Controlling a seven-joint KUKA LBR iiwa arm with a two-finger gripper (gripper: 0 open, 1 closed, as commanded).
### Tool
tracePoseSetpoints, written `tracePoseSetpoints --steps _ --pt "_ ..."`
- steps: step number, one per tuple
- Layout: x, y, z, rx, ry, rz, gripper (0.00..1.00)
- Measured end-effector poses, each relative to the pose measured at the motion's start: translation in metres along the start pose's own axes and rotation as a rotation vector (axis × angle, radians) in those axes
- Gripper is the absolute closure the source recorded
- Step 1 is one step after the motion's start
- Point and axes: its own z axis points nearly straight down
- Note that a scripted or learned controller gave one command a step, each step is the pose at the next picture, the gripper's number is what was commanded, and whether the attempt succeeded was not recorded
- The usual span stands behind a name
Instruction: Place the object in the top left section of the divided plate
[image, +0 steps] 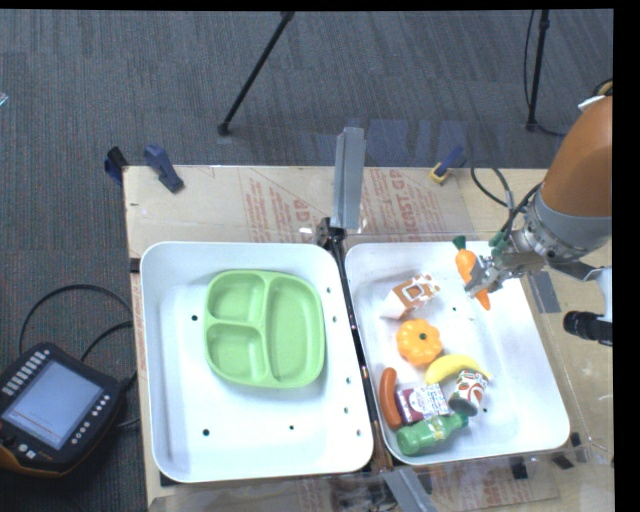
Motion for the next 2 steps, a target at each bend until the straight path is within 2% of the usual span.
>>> tracePoseSetpoints --steps 1,2 --pt "0.09 0.001 -0.007 0.0 0.001 -0.069 1.0" --pt "0.131 0.055 0.012 0.0 0.0 0.095 1.0"
